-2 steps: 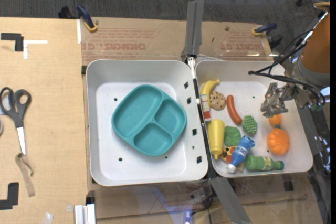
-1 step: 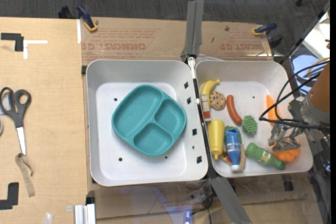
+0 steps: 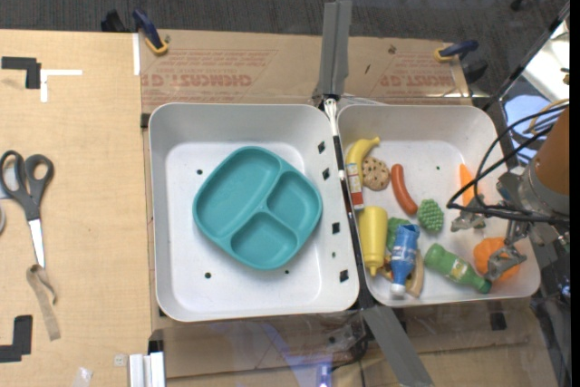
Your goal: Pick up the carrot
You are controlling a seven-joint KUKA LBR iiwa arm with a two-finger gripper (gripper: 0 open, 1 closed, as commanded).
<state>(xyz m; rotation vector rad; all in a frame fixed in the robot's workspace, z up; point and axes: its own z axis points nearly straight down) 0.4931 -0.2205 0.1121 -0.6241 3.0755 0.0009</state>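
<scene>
In the right bin [image 3: 417, 127], a thin orange tapered piece that I take for the carrot [image 3: 465, 180] lies near the right wall. A rounder orange part [image 3: 496, 253] shows just below it, under the gripper; I cannot tell whether the two are one object. The gripper [image 3: 489, 236] hangs low over the bin's right end, directly above that orange part, with cables and the grey arm behind it hiding the stretch between.
The right bin also holds a banana [image 3: 362, 149], cookie [image 3: 374, 170], red sausage [image 3: 403, 188], green bumpy toy [image 3: 430, 216], yellow bottle [image 3: 372, 236], blue bottle [image 3: 403, 251] and green bottle [image 3: 458, 267]. A teal divided plate [image 3: 258, 207] lies in the left bin. Scissors [image 3: 27, 190] lie far left.
</scene>
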